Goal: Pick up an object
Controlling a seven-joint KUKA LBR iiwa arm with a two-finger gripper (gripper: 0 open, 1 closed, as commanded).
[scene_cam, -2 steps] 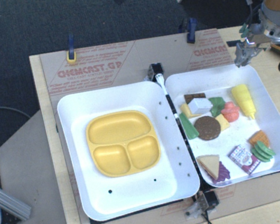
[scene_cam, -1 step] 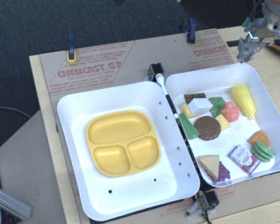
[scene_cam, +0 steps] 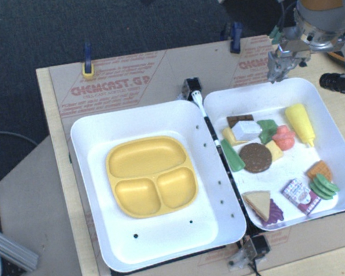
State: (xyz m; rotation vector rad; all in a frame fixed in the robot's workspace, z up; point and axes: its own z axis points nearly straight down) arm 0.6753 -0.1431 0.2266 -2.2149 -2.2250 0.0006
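Note:
The right bin [scene_cam: 338, 138] holds several toy foods: a yellow mustard bottle [scene_cam: 301, 123], a brown round patty [scene_cam: 255, 158], a white block [scene_cam: 246, 129], a red piece [scene_cam: 284, 137], a green strip [scene_cam: 231, 155], a sandwich wedge [scene_cam: 258, 205], a purple packet [scene_cam: 299, 195] and a carrot-and-greens piece [scene_cam: 322, 180]. My gripper [scene_cam: 278, 71] hangs just beyond the right bin's far rim, above the bench and apart from all the foods. Nothing shows between its fingers.
The left bin [scene_cam: 97, 200] holds a yellow three-compartment plate [scene_cam: 151, 174]. Clamps [scene_cam: 87, 62] [scene_cam: 234, 36] stand at the board's far edge. A black clip [scene_cam: 193, 88] sits where the bins meet at the back. Cables lie at the right.

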